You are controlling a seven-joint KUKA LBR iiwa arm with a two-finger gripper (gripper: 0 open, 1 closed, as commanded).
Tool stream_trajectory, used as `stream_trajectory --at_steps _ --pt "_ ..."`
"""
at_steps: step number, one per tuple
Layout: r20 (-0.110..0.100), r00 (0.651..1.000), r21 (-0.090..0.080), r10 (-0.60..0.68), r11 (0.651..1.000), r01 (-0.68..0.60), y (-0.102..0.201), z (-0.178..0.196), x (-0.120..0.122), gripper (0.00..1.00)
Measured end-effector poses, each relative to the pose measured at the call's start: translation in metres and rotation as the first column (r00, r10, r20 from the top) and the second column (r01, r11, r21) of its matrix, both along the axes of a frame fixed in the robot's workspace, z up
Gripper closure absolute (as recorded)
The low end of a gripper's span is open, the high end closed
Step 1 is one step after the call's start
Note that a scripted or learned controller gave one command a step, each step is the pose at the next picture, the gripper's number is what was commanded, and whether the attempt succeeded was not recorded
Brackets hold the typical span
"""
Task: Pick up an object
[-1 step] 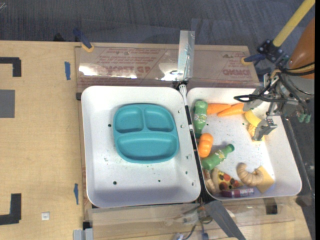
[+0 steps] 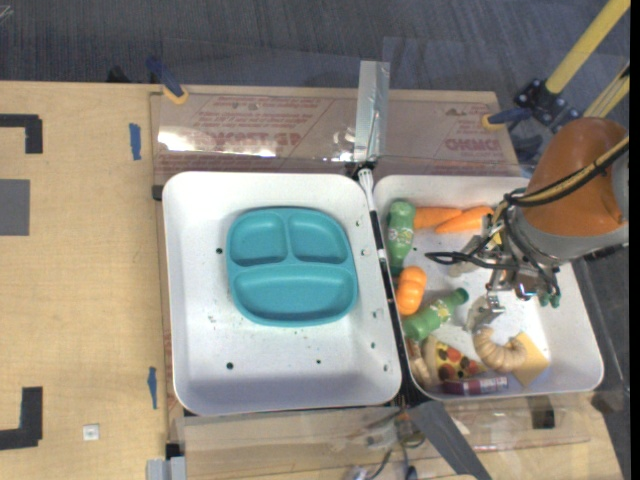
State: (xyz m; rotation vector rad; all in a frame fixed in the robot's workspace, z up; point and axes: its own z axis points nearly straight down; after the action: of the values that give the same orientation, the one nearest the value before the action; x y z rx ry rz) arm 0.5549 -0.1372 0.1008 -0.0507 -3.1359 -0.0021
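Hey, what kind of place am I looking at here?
Probably a robotics lab bench set up for grasping trials: a robot arm reaches over two white bins, one holding toy food like a carrot, the other a teal divided plate.

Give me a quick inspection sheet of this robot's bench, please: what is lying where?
Surface: wooden bench bearing left bin and right bin, side by side.
Job's things: in the right bin, carrot, green bottle, small orange pumpkin, croissant-like pastry, a few more toys.
Clutter: teal divided plate in the left bin.
Grippers: gripper over the right bin; nothing seen between its fingers.
Cables: yellow and black cables on the arm.
Surroundings: clear taped panel behind the bins, grey floor.
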Motion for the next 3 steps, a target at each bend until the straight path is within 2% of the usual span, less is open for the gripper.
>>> stream_trajectory --at_steps 1,2,3 --pt "0.016 0.998 -0.002 -0.052 0.999 0.052 0.032 -0.011 0.000 0.00" --pt "0.018 0.999 -0.004 -0.038 0.999 0.038 0.042 -0.011 -0.005 0.00" --pt "0.021 0.987 0.000 -0.158 0.987 0.158 0.026 -0.011 -0.051 0.00"
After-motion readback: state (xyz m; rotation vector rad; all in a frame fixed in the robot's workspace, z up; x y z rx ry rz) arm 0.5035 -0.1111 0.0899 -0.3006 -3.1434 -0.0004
